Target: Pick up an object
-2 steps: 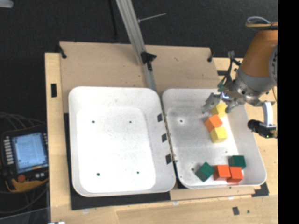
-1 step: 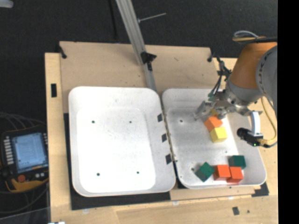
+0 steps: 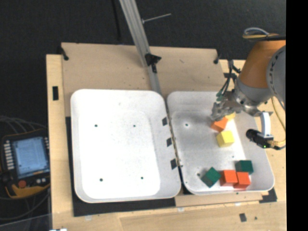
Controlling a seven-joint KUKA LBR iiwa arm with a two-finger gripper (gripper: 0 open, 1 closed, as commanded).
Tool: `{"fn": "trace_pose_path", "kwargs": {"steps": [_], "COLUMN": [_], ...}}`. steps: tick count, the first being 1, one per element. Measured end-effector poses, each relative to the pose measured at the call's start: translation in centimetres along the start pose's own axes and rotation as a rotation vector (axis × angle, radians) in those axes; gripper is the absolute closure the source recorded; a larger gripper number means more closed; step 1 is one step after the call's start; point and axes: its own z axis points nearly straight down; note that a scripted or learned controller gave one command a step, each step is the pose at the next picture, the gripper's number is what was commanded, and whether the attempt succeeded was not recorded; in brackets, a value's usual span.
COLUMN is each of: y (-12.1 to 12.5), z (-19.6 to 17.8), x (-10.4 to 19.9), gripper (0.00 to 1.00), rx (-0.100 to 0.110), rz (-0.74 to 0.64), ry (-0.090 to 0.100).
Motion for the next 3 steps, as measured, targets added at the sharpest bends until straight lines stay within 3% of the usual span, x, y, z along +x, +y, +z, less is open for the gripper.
{"fn": "trace_pose_path", "kwargs": {"steps": [2,3], "y": [0.2,0.3], "z": [-12.5,-12.6], "x": [-0.9,-1.0], "gripper": [1.0,1.0], "rx": [0.001,0.007], "rz": [-0.009,-0.009], "ry": [0.0,0.0]}}
